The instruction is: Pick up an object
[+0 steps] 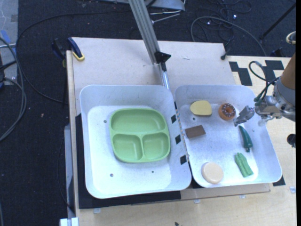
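- Fingers [245,113] of the gripper [249,114] are seen at the right bin's [268,140] right edge; whether they are parted or closed cannot be told, and nothing is seen between them.
- Just left of the fingertips, a round brown doughnut [227,111] with pale sprinkles is seen, apart from them.
- A dark green pepper-like piece [245,138] lies just below the gripper.
- A yellow bun [201,108], brown block [195,132], cream disc [212,172] and ridged green pod [243,165] lie in the same bin.
- A light green three-compartment tray [140,134] sits in the left bin [94,126].

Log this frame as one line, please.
gripper over right bin, above teal tool | holding: nothing seen | nearby: donut | left bin: green tray
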`<state>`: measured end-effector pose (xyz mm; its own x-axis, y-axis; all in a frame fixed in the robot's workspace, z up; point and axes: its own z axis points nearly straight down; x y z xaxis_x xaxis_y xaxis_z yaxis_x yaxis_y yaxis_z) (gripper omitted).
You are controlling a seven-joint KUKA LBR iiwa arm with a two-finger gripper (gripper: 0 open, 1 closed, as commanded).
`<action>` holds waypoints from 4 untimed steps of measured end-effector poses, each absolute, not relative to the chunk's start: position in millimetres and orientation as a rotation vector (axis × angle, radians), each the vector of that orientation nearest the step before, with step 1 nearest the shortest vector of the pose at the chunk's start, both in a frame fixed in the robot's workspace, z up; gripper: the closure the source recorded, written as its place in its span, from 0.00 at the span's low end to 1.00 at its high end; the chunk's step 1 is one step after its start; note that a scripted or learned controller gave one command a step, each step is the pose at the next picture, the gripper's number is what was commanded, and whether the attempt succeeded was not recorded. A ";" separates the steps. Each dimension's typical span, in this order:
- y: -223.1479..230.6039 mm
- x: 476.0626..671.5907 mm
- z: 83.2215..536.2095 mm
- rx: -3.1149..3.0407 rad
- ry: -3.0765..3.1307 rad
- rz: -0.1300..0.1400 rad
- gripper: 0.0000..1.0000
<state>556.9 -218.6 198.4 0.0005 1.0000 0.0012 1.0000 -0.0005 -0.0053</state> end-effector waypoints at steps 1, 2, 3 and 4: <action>-219.1 557.1 155.2 -2.220 -2.219 0.003 0.00; -209.0 560.1 103.9 -2.216 -2.221 0.003 0.00; -210.0 561.5 117.3 -2.221 -2.225 0.000 1.00; -215.9 558.1 162.2 -2.226 -2.223 -0.002 1.00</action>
<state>558.1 -215.9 162.2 0.0013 1.0000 -0.0021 1.0000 -0.0013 0.0042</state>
